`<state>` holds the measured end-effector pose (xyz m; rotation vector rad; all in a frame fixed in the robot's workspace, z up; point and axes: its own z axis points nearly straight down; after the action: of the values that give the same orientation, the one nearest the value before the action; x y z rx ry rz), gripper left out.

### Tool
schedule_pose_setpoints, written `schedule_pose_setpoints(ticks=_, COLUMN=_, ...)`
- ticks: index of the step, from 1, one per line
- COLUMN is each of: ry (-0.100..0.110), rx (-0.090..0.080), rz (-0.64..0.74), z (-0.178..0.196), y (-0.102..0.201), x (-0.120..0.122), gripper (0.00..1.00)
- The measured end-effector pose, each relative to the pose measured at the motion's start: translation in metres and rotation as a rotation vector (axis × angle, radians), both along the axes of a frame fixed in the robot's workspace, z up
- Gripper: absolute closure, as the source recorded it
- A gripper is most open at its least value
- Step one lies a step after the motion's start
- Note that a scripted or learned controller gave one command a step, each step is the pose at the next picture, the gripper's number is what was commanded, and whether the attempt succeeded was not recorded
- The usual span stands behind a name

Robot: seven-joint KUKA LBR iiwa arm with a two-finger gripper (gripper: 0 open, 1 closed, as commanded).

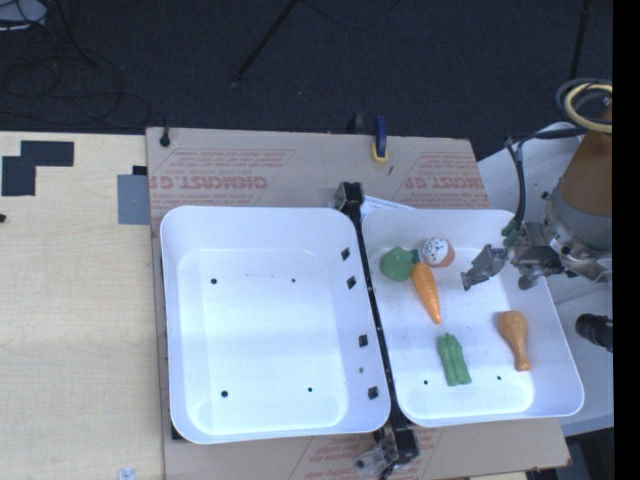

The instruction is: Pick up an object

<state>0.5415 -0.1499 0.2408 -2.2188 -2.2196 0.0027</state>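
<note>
Orange carrot (427, 292), tapered, lies slantwise in the right bin (560, 393), centre-right of frame, touching a green round piece (397, 263). Nearby: speckled white ball (434, 251), green ridged vegetable (453, 359), tan drumstick shape (514, 337). Gripper (503, 268) hovers right of the carrot, fingers spread, grasping nothing.

Bright, even overhead light here, white bins (260, 238) nearly washed out, shadows faint, floor dark, picture slightly soft.

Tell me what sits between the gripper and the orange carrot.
Nothing: in the camera view, only bare white floor of the right bin separates the gripper from the orange carrot.
</note>
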Motion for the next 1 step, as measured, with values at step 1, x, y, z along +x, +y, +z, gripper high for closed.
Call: schedule_pose_setpoints(ticks=1, ry=-0.001, rx=0.005, rz=0.012, z=-0.0439, y=0.1176, x=0.0854, gripper=0.00)
